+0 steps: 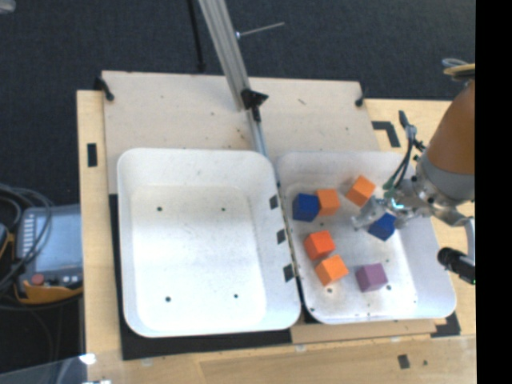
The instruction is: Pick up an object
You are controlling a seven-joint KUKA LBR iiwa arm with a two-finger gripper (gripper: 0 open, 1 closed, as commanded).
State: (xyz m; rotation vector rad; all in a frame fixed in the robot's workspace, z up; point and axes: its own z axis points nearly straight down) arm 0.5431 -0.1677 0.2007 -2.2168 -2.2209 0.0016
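Nearest the camera, the arm [456,138] comes in from the right, grey with an orange band, and its claw [382,213] hangs over the right bin [424,294]. Whether the claw is open or closed cannot be told, as its tips blur into the things beneath. A blue cube [383,227] lies right at the claw, touching or just under it; nothing can be seen clamped between the tips.

Around it in the same bin lie more blocks. An orange cube [361,190] sits just beyond the claw, toward the far wall. Near the bin's left wall a second blue cube [306,206] touches an orange block [328,201]. Nearer the front, two more orange cubes lie close together, one [320,243] behind the other [331,270]. A purple cube [370,277] rests near the front, apart from the rest.

Left of this stands the other white bin [200,246], its floor speckled with dark marks. Both bins rest on a pale wooden counter [184,110]. A slanted metal rail [228,46] rises from the counter's far side. At the far left edge sits a grey handheld unit [50,242] with cables; no writing on it is readable
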